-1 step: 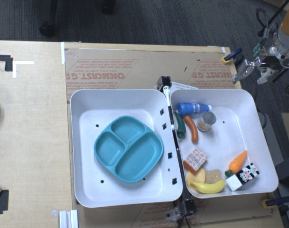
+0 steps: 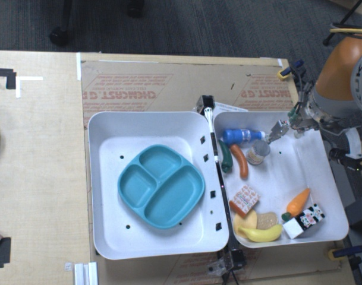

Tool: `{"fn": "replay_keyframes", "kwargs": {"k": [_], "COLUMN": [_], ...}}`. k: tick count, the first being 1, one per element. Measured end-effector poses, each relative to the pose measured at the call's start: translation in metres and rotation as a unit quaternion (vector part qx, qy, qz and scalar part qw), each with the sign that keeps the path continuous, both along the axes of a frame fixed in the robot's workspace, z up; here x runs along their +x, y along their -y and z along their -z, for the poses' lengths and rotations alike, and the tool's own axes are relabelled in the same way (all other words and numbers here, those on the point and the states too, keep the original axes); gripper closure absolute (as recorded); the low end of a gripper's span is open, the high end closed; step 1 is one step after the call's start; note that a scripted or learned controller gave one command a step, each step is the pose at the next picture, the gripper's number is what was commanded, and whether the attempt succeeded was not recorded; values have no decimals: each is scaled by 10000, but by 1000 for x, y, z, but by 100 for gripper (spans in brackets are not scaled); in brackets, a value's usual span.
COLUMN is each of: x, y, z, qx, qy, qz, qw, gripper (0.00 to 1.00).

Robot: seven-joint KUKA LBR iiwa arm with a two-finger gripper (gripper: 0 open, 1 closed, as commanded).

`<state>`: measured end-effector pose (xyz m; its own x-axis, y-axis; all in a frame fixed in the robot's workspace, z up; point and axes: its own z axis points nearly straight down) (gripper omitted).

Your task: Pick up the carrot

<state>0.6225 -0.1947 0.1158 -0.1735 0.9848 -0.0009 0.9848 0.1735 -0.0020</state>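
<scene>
The carrot (image 2: 299, 201) is orange with a green stub at its lower left end. It lies tilted in the right bin (image 2: 323, 171), near the front right corner, beside a black-and-white box (image 2: 305, 221). My gripper (image 2: 274, 133) hangs over the back of the right bin, next to the cap end of a blue bottle (image 2: 242, 136) and well behind the carrot. Nothing shows in its grasp.
Also in the right bin are a green vegetable (image 2: 226, 157), an orange sausage (image 2: 242, 162), a small round brown item (image 2: 257, 154), a checked red block (image 2: 244, 199), a banana (image 2: 261, 234) and a bread slice (image 2: 267, 220). A blue divided plate (image 2: 161, 186) lies in the left bin (image 2: 103, 159).
</scene>
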Motion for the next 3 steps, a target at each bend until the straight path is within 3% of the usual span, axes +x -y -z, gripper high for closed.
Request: {"fn": "replay_keyframes", "kwargs": {"k": [1, 2, 3], "x": [-90, -142, -140], "y": [27, 6, 6], "z": [-29, 21, 12], "qx": [1, 5, 4], "qy": [17, 3, 21], "qz": [1499, 1220, 1238], "qw": [9887, 9925, 9923], "gripper": [0, 0, 100]}}
